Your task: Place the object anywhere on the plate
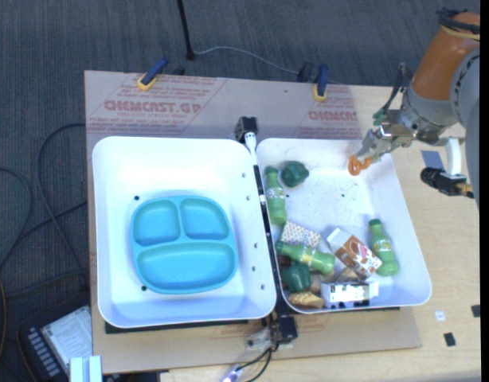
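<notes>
A blue plate [183, 243] with three compartments lies in the left white bin [109, 173], and nothing rests on it. My gripper [363, 155] hangs over the far right corner of the right bin [404, 205], pointing down and to the left. A small orange object [355, 165] sits between its fingertips, lifted off the bin floor. The gripper is shut on it. The plate is far to the gripper's left, across the divider between the bins.
The right bin holds several items: green bottles [274, 196], a dark green lump [294, 173], a patterned packet [299, 235], a small red-and-white box [355, 255] and a white toy vehicle [346, 294]. Blue and yellow clamps [319, 83] hold the board's far edge.
</notes>
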`<move>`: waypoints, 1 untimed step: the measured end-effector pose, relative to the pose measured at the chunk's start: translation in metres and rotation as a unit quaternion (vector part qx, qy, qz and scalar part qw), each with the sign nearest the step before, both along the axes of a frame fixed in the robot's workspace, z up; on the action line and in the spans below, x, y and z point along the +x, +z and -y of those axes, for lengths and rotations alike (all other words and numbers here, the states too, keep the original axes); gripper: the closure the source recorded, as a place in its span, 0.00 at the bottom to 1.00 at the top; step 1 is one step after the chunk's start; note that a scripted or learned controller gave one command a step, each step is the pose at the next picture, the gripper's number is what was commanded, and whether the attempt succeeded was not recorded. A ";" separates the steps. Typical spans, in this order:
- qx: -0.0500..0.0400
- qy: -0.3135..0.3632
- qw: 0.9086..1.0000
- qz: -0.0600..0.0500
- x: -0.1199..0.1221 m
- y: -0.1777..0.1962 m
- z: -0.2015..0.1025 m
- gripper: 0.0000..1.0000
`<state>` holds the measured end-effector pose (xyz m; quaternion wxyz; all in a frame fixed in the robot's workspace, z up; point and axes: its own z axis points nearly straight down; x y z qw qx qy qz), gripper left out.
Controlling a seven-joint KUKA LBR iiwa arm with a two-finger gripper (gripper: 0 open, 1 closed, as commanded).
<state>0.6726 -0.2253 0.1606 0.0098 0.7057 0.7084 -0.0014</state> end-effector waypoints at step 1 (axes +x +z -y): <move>-0.001 0.000 1.000 0.001 0.000 0.010 0.000 1.00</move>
